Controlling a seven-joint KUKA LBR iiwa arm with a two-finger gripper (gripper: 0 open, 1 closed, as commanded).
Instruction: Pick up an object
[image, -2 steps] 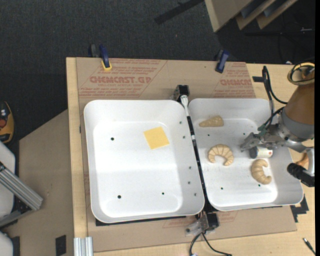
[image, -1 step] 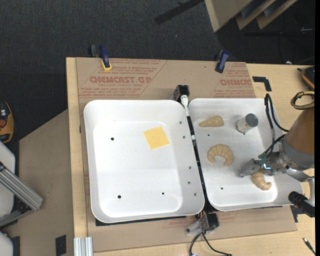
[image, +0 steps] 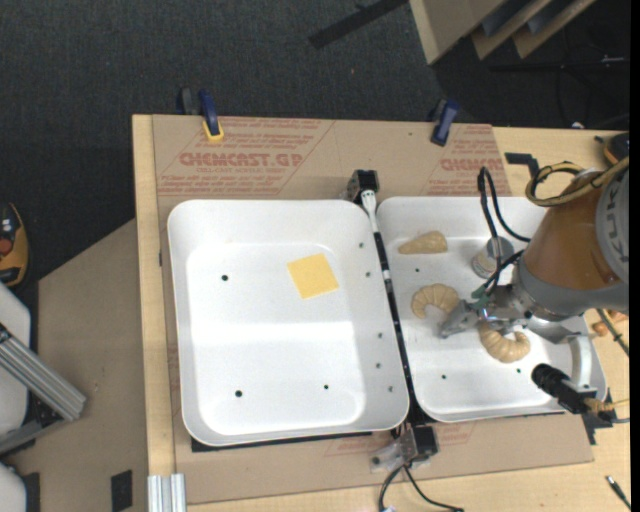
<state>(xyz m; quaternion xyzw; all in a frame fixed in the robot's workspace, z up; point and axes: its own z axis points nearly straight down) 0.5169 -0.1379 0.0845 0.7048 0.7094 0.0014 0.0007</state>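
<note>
Overhead, slanted view. Readable writing: red print on the brown cardboard sheet covering the worktop, up and left of the gripper, reads "CHEMCAST GP"; a second patch of the same red lettering sits above the gripper but is too small to read in full.

Materials and shapes: two shallow white bins with rounded corners, smooth and glossy, dotted with small dark holes. The right bin holds the gripper; the left bin lies just to its left, the two rims touching along a dark seam. Blue clamps pin the cardboard at the far edge.

Gripper: dark metal, low over the right bin's floor, pointing left from the wrist. Whether it is spread or pressed together cannot be told; nothing shows between its tips.

Objects, all pale tan with a ridged, pastry-like look: one croissant curled just left and slightly above the gripper, very close to its tip; a second croissant just right and below, partly under the wrist; a third croissant above the gripper, well apart. A flat yellow square, like a cheese slice, lies far left in the left bin.

Arm: grey with an orange band, enters from the right, bent downward over the right bin, black cables looping above it.
</note>
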